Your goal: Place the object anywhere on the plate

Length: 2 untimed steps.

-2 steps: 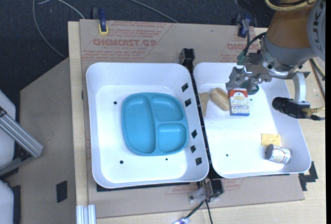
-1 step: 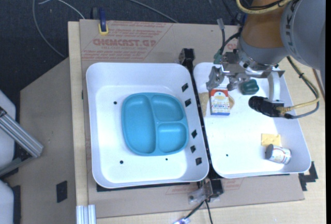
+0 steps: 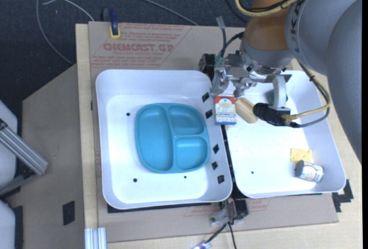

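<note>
A blue divided plate (image 3: 171, 137) lies in the left bin (image 3: 115, 127). My gripper (image 3: 226, 94) hangs over the wall between the two bins, just right of the plate's upper right corner. Its fingers are shut on the top of a small red and white carton (image 3: 225, 111), which hangs upright below them. The carton's lower end is over the divider, beside the plate and not on it.
A tan cylinder (image 3: 246, 110) lies in the right bin (image 3: 270, 179) just right of the carton. A yellow piece (image 3: 301, 154) and a small grey-capped jar (image 3: 309, 171) lie near that bin's front right corner. The arm covers the right bin's back part.
</note>
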Available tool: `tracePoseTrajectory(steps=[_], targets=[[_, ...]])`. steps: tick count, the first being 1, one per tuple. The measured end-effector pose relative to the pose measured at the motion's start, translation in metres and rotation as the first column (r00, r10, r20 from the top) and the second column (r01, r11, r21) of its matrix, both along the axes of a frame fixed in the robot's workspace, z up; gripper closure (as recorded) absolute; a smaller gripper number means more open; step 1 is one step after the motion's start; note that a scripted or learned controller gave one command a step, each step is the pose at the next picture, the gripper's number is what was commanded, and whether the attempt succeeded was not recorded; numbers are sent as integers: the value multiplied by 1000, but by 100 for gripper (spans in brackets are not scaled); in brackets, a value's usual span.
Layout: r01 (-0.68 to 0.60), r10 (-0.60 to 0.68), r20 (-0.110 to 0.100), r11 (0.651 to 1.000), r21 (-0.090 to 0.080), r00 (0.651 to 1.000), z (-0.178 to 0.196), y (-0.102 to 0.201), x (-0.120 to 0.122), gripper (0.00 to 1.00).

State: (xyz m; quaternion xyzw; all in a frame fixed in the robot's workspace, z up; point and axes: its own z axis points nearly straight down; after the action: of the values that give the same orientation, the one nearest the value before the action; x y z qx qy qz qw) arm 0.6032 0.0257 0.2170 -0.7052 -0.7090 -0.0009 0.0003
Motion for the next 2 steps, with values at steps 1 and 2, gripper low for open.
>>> tracePoseTrajectory(steps=[1,2], targets=[[-1,1,1,1000,1,1000,14,54,6,100],[2,-2,0,1000,0,1000,3,86,17,100]])
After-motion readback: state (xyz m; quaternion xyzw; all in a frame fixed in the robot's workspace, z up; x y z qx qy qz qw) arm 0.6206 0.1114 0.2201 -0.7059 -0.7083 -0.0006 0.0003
